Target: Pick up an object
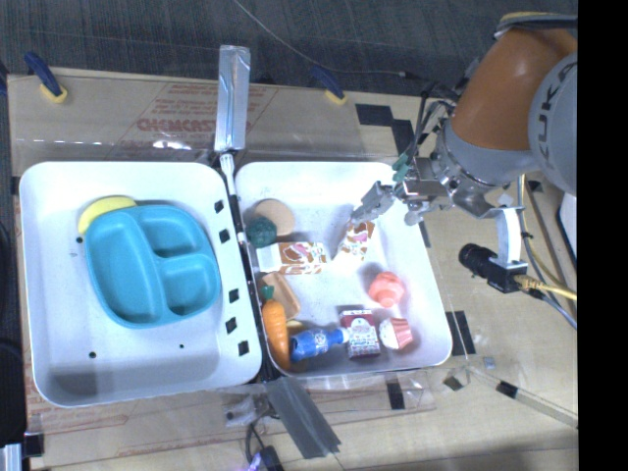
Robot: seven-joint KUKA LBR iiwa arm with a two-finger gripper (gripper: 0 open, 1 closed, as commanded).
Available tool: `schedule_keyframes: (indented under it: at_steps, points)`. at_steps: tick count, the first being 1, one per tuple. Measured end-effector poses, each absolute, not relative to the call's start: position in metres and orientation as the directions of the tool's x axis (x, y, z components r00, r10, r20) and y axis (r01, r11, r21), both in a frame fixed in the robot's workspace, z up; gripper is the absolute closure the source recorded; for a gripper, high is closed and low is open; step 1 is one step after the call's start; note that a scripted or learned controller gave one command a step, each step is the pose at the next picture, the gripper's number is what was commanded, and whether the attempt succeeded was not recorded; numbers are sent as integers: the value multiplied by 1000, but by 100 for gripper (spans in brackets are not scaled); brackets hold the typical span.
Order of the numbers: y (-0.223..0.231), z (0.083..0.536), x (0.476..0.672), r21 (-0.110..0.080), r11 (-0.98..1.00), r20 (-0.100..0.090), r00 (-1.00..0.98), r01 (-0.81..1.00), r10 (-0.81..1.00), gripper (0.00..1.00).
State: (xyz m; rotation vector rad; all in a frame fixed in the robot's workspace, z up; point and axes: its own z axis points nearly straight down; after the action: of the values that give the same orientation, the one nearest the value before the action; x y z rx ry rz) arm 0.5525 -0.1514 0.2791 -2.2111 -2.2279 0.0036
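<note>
Reaches in from the right, grey with an orange band, and ends in the hand [376,202] over the upper middle of the right bin [437,334]. Cannot tell whether open or closed; too small and blurred at the tip. Just below and touching or nearly touching that tip: a small packet [360,237], white with red-orange print, flat, slightly crumpled, tilted with one corner toward the hand. Hard to tell whether gripped or merely lying on the bin floor. Near it to the left, a brown-and-white carton [302,256] lying flat. Further left, against the wall between the bins, a tan round piece [277,213] touching a dark teal ball [261,231]. Lower right of the packet and apart from it, a pink rounded object [387,287]. Along the near wall, in a row: an orange carrot [276,330], a blue bottle [319,342], a small printed box [363,339] and a red-and-white cup [397,335], close together. In the left bin [44,292], a blue divided tray [147,263] with a yellow item [106,207] peeking out behind its far corner. Both bins side by side on the bench [530,361].
</note>
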Motion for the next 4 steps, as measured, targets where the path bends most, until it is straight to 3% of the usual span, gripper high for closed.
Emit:
schedule_keyframes:
  at_steps: [1, 3, 4]
  points:
    - [-124, 133, 535, -13, 82, 3, -82, 997, 997, 0]
    - [-101, 99, 625, 13, 295, -8, -295, 955, 956, 0]
    - [-145, 116, 649, 3, 293, -3, -293, 956, 956, 0]
